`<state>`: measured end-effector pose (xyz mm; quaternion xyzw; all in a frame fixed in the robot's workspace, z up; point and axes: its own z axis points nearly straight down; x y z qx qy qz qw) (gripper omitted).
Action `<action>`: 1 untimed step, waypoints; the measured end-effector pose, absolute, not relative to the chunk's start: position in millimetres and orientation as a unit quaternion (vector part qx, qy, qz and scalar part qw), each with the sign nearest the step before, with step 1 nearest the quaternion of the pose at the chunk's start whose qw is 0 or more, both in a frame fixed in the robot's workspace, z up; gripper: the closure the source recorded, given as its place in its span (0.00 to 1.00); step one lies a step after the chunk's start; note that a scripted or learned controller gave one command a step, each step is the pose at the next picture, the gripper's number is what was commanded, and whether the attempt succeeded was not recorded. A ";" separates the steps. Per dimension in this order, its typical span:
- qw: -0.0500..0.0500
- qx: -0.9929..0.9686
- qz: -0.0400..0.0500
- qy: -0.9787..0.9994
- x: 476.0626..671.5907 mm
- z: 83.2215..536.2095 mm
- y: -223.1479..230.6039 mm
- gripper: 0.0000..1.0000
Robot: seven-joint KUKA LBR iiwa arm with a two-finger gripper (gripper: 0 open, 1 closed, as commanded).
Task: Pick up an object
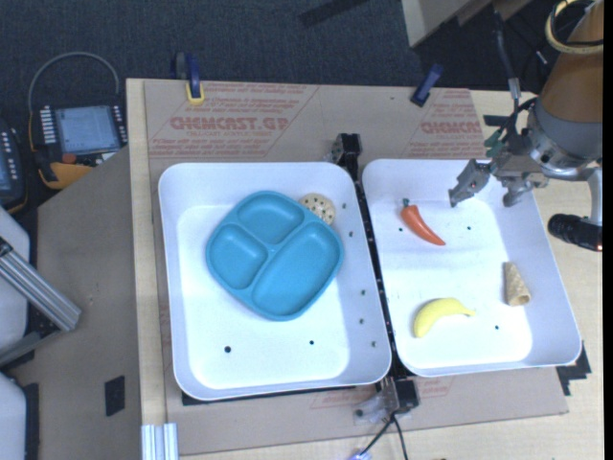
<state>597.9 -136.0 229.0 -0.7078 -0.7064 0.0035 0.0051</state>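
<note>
My gripper (490, 189) hangs over the far right part of the right bin (536, 353), its two fingers spread open with nothing between them. An orange carrot (421, 224) lies a little to the left of and below the gripper. A yellow banana (441, 315) rests near the bin's front. A tan roll (516, 284) lies by the right wall. In the left bin (192, 353) sits a blue divided plate (275, 254) with a cookie (318, 205) at its far edge.
The arm comes in from the upper right, above the right bin's far corner. A black clamp (346, 148) stands between the bins at the back. Both bins rest on a cardboard sheet (239, 113). A small screen device (84, 128) sits off to the far left.
</note>
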 end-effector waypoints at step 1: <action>0.001 -0.707 0.000 -0.707 600.3 234.8 -135.8 0.00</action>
